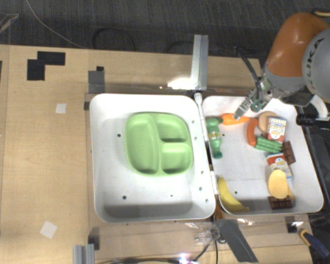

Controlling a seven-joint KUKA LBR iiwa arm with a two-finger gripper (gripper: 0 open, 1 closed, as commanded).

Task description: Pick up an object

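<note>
Wooden table, two white bins. Right bin: toys crowded, overlapping, hard to name. Gripper at upper right; jaws' state unclear.

The grey arm is seen entering from 2 o'clock, its orange band uppermost. The wrist is angled down toward 8 o'clock. The gripper is positioned low, right of centre; finger spacing is not resolved.
</note>
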